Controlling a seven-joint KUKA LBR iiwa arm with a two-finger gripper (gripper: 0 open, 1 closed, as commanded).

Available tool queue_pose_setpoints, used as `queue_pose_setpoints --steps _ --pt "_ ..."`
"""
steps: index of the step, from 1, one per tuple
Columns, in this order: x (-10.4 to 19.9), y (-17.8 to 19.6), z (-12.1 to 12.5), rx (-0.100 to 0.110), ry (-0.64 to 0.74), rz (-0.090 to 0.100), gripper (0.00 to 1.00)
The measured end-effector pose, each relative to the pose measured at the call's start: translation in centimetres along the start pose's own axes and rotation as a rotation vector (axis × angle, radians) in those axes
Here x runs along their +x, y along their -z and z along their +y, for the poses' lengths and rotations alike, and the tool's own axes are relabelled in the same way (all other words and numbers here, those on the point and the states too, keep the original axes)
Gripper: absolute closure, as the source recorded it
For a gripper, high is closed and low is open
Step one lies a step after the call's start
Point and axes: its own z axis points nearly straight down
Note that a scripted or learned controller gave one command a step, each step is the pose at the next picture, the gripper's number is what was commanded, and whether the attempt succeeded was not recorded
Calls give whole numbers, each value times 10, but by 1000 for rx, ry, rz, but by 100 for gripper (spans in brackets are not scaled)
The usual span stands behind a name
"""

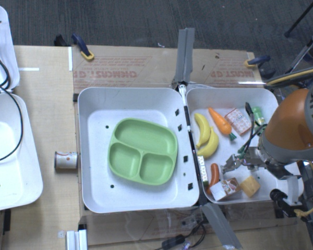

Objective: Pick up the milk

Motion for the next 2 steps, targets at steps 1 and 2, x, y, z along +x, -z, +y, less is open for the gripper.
queue_pose_setpoints --steps 1,2 --pt "25 -2 44 0 -6 -1 0" --pt "24 6 43 1 -8 -2 100"
